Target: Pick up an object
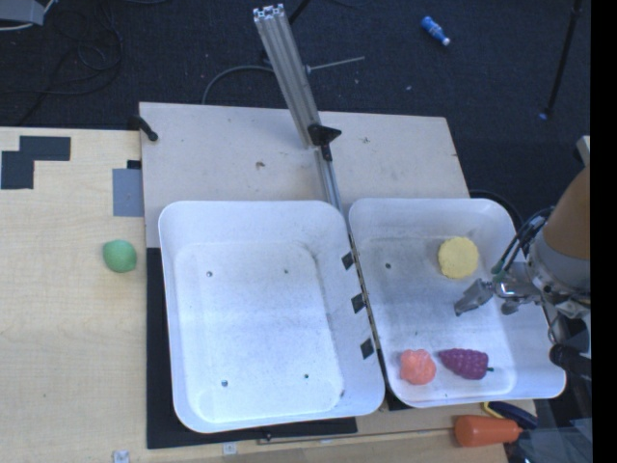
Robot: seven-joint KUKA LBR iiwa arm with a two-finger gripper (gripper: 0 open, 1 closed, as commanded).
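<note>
So nothing's been picked up yet, as far as I can see. The gripper [472,300] is hanging low over the right bin [381,222], poking in from the right side, and there's nothing between its fingers. Whether they're apart or together I honestly can't tell; from this angle it's a grey blob with a pointy end, so take that part with a grain of salt.

Candidates in that bin: a yellow round thing, maybe a lemon [458,257], sits just up and left of the gripper tip, close but not touching from what I can make out. Down near the front edge there's an orange-pink lumpy piece [417,367] and right beside it a purple bunch of grapes [465,363]; those two are just about touching each other. Both are well below where the gripper is.

The left bin [183,230] has no objects in it. A green ball [120,256] sits off on the wooden bench to the left, well away from everything, and an orange carrot-looking thing [487,430] lies outside the right bin's front edge.

My read: this is the approach stage. The lemon looks like the nearest target. The whole job is left to do: get down on something, close on it, lift it clear of the bin.
</note>
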